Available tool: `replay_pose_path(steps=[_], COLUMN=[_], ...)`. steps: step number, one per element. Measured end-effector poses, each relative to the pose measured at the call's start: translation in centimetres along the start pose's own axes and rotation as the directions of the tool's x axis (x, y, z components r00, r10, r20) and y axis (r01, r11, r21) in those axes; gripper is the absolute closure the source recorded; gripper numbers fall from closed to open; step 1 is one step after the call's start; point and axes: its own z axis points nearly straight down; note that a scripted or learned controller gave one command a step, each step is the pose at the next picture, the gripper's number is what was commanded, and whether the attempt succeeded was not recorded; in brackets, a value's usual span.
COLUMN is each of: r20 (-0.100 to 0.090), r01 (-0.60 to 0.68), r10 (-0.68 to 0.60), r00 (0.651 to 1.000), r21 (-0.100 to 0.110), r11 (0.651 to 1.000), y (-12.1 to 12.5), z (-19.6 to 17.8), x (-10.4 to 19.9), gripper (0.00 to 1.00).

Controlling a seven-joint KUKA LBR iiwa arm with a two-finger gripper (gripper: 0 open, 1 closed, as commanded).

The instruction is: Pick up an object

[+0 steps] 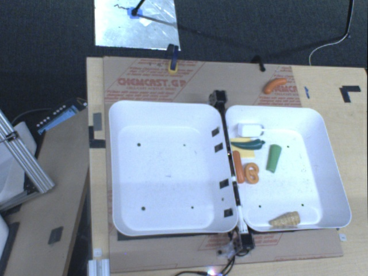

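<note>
Cardboard bench top [149,79] carries two white bins side by side. The left bin [167,165] and the right bin [310,171] touch along the middle. In the right one I see a green cylinder [273,158], a white block [250,129], a tan cone [286,218] at the near wall, and orange pieces [248,173] by the divider. An orange sausage [275,85] lies outside on the bench. I cannot tell the gripper's state.

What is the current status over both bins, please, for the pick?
Nothing lifted yet. Green cylinder, orange pieces, white block and tan cone lie in right bin. Nothing lies over the green cylinder.
</note>
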Motion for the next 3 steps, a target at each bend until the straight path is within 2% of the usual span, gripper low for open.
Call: replay_pose_path(steps=[1, 2, 3], r20=[0.0, 0.0, -0.001], r01=[-0.004, 0.0, -0.004], r10=[0.004, 0.0, 0.004], r00=[1.0, 1.0, 1.0], r21=[-0.001, 0.0, 0.0], r11=[1.0, 1.0, 1.0], y=[-2.6, 0.0, -2.7], z=[-0.1, 0.0, -0.1], x=[-0.1, 0.0, -0.1], gripper=[1.0, 1.0, 1.0])
